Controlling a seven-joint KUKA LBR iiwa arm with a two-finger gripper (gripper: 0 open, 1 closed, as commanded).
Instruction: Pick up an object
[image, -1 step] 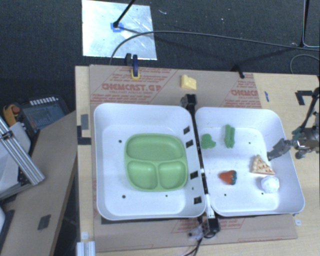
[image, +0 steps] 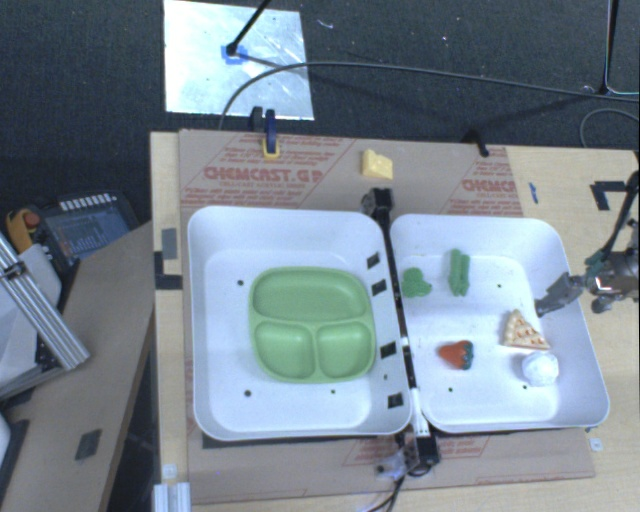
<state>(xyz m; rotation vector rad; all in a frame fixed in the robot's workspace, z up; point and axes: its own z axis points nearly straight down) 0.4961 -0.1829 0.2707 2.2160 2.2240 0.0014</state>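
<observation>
The right bin (image: 575, 400) holds several small items: a green leafy piece (image: 415, 285), a long green pod (image: 459, 272), a red strawberry (image: 456, 353), a pizza slice (image: 522, 331) and a white ball (image: 541, 369). My gripper (image: 556, 296) reaches in over the bin's right rim. Its tip hangs just up and to the right of the pizza slice and touches none of the items. Nothing is seen held in it.
The left bin (image: 215, 400) contains a green divided plate (image: 311, 324). A yellow block (image: 377, 164) lies on the cardboard behind the bins, and a yellow clamp (image: 269, 135) stands further left. Cables run across the dark floor at the back.
</observation>
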